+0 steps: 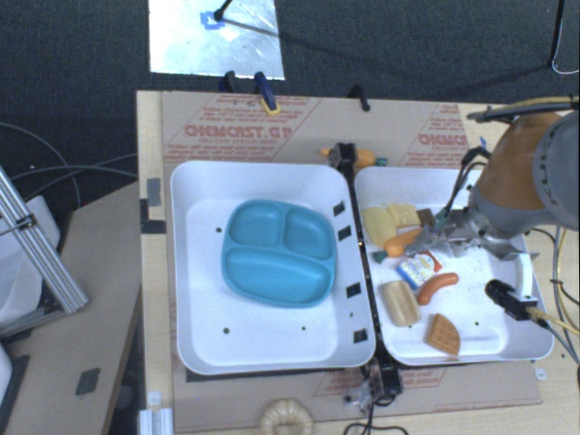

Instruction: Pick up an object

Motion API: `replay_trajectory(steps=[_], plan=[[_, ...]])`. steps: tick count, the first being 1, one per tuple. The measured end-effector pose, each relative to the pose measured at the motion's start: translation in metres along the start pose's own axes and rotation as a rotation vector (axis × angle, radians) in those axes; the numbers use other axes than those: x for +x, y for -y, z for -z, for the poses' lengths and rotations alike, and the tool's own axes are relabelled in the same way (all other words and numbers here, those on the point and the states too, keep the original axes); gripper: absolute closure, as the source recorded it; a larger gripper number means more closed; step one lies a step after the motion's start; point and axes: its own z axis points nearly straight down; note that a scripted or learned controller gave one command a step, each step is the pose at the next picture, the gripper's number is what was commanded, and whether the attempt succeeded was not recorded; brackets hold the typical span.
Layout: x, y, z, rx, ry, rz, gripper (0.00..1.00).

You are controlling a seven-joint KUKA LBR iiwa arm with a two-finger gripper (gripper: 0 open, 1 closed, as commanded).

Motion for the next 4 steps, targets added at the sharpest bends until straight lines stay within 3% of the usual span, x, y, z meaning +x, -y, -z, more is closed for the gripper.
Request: replay_trajectory(steps=[1, 3, 4], plan=[[0.000, -0.004, 0.016, -0.012, 0.001, 0.002, 1.00], [0.006, -0.015, 0.129, -0.004, 0.002, 0.005, 1.00], [0.048, 0.003, 0.139, 0.001, 0.000, 0.009, 1.00]])
